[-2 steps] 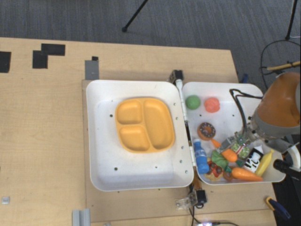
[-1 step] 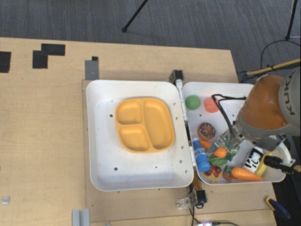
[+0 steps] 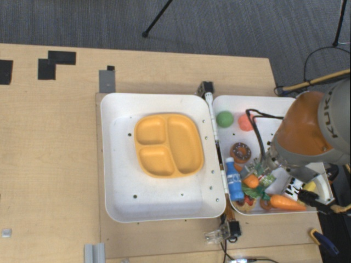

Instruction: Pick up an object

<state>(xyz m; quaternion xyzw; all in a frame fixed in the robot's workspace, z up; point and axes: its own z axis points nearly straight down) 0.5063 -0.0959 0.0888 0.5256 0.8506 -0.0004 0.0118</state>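
- Over the near half of the right bin (image 3: 262,136): gripper (image 3: 263,171), low among the toys, at the end of the grey arm (image 3: 304,130) with its orange band, reaching in from the right.
- Spread or pressed together: cannot tell from this slant, with the wrist's bulk in the way.
- Just beside the gripper, on its left and slightly nearer: small round orange piece (image 3: 250,182), ringed by green leafy bits (image 3: 267,181); touching the gripper or not, unclear.
- Along that bin's left wall: blue bottle (image 3: 234,179), lying lengthwise, next to the orange piece.
- Behind the bottle, toward the bin's middle: brown ring donut (image 3: 241,151), flat on the floor.
- Near the far left corner of the same bin: green ball (image 3: 224,118), with a pink ball (image 3: 244,123) just beside it on the right.
- Against the near rim: carrot (image 3: 285,203), on its side, thick end left, tip right.
- Across the divider, in the left bin (image 3: 118,163): yellow three-compartment plate (image 3: 167,144), near the centre, well apart from the gripper.
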